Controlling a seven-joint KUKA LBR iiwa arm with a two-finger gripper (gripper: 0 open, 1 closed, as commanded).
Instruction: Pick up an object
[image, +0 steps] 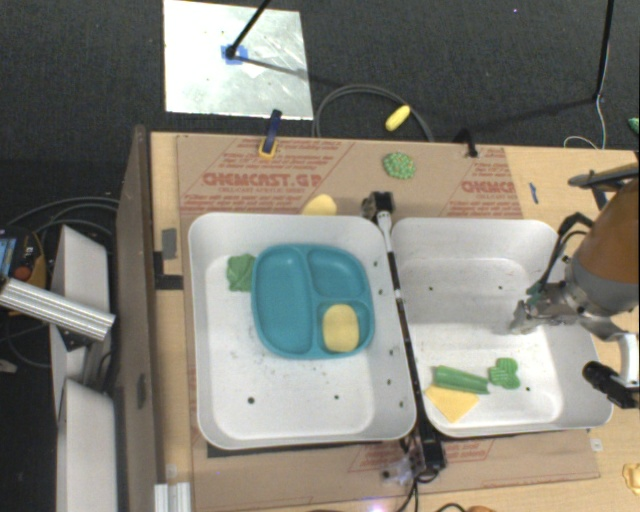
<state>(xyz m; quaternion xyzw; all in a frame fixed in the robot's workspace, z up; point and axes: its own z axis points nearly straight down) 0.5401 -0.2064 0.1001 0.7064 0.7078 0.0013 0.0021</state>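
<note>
The pincer (527, 312) hangs low in the right white bin (470, 250); whether it is clenched or released, I cannot tell. Near it lie a green plastic bean pod (459, 379), a green broccoli piece (505, 373) and a yellow cheese wedge (452, 402).

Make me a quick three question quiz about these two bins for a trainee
1. True or false: the yellow oval piece lies in a compartment of the blue divided plate.
2. Which bin is the end effector over? A) left bin B) right bin C) neither
3. Fill in: the long green piece partly overlaps the yellow ____ in the right bin.

Key
1. True: lower right compartment.
2. B, near its right side.
3. Wedge. The small green piece lies just right of them.
</note>
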